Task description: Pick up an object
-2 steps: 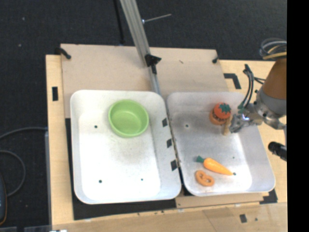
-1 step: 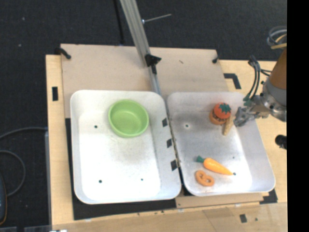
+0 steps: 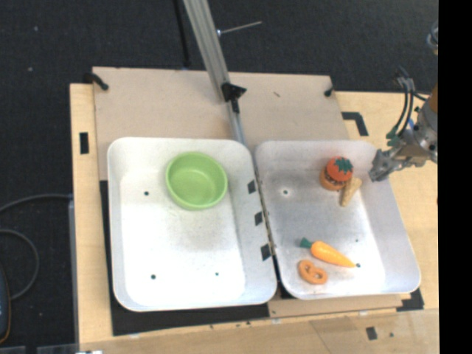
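The right bin (image 3: 383,220) holds an orange tomato-like toy with a green top (image 3: 336,173), a tan stick-shaped piece (image 3: 349,192) leaning against it, an orange carrot (image 3: 330,254) and an orange slice (image 3: 313,272) near the front. My gripper (image 3: 383,165) hangs at the bin's right rim, a short way right of the tomato toy, with nothing seen between its parts.
A green bowl (image 3: 196,181) sits in the left bin (image 3: 147,264). A slanted metal bar (image 3: 210,50) runs from the top of the view down to the gap between the bins. Cables hang by the wrist (image 3: 407,120) at the right.
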{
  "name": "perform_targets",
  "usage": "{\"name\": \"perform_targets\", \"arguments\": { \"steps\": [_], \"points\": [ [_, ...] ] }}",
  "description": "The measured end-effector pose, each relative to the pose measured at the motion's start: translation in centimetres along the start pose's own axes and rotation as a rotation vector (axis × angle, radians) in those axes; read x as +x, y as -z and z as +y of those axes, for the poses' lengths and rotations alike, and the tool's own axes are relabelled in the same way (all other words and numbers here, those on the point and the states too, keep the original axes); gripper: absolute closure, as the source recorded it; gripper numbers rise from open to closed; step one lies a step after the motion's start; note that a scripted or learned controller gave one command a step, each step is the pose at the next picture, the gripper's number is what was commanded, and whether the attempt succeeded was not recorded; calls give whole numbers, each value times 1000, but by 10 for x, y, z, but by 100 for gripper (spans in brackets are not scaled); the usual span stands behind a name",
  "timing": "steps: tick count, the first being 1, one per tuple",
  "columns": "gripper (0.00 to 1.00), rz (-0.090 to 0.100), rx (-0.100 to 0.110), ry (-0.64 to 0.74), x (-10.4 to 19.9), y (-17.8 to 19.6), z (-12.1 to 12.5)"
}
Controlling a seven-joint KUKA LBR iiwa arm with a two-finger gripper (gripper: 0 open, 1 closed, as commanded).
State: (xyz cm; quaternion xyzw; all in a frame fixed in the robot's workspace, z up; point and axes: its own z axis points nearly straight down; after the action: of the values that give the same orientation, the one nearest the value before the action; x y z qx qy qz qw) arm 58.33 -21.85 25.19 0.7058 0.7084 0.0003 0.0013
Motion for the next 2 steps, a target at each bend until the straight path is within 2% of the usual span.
{"name": "perform_targets", "arguments": {
  "steps": [2],
  "points": [
    [100, 2, 1, -1, 110, 6, 17]
  ]
}}
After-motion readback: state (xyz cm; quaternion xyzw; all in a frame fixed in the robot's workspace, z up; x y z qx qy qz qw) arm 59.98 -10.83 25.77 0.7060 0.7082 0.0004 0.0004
